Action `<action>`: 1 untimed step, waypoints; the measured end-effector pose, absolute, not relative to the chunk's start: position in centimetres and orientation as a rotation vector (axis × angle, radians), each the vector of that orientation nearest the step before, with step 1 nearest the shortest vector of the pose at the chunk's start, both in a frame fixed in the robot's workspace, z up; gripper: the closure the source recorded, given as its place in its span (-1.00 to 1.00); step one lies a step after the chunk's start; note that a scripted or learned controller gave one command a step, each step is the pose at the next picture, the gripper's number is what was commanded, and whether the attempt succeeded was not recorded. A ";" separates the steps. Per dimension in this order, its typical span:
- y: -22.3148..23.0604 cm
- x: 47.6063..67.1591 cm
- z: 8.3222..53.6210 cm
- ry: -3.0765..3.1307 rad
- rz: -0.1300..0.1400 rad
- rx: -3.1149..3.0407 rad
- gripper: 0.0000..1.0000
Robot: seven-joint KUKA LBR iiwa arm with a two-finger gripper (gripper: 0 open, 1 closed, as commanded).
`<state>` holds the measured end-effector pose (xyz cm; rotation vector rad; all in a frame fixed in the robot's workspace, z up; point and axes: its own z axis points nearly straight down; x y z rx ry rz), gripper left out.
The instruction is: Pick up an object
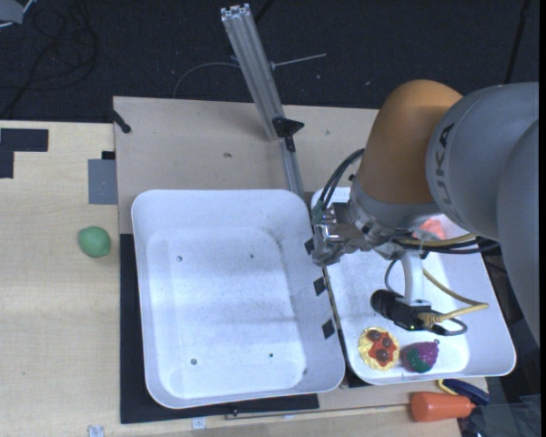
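My gripper [330, 236] hangs under the grey and orange arm, over the left wall of the right bin [491, 358], close to the seam between the two bins. In the right bin's near corner lie a yellow and red toy [379, 348] and a purple and green toy [420, 356], side by side and well apart from the gripper. A pink and red object [433, 229] peeks out from under the arm at the bin's far side, mostly hidden. Nothing can be seen held.
The left bin [155, 221] sits beside the right one. A green ball [95, 241] rests on the bench left of the bins. An orange toy [439, 406] lies outside the right bin's near edge. A slanted metal rail [259, 76] rises behind the bins.
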<state>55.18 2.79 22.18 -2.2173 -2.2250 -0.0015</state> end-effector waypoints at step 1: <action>7.8 57.9 23.3 -2.225 -0.001 -2.219 1.00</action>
